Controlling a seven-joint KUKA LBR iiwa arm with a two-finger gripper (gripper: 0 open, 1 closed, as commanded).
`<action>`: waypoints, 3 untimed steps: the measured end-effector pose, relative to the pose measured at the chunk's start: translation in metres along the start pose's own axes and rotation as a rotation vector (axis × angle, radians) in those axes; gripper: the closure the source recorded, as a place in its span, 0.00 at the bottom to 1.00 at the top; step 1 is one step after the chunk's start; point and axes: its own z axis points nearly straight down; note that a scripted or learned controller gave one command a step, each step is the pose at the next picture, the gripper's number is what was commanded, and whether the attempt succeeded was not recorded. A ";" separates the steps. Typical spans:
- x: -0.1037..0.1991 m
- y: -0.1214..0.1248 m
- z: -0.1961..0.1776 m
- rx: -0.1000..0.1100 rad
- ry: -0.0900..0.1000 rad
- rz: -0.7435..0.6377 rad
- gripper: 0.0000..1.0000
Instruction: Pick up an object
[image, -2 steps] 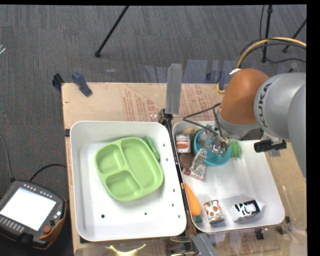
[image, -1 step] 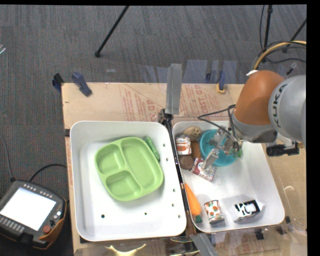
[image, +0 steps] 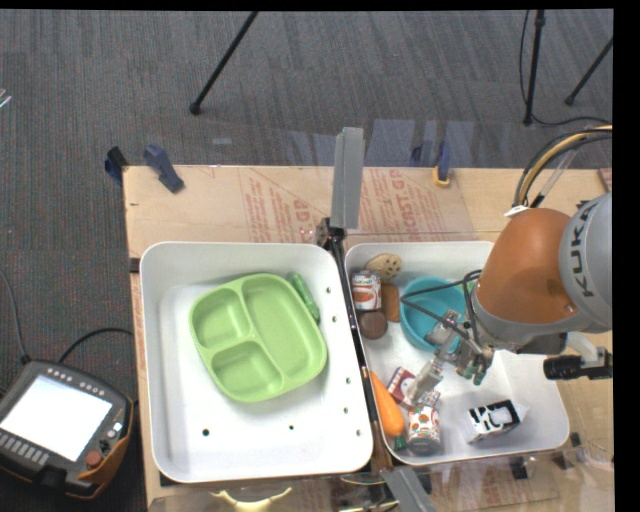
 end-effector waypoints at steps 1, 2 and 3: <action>0.047 -0.001 -0.007 -0.012 -0.047 0.101 0.00; -0.023 0.031 0.001 0.000 0.000 0.234 0.00; -0.030 0.037 0.001 0.003 0.004 0.341 0.00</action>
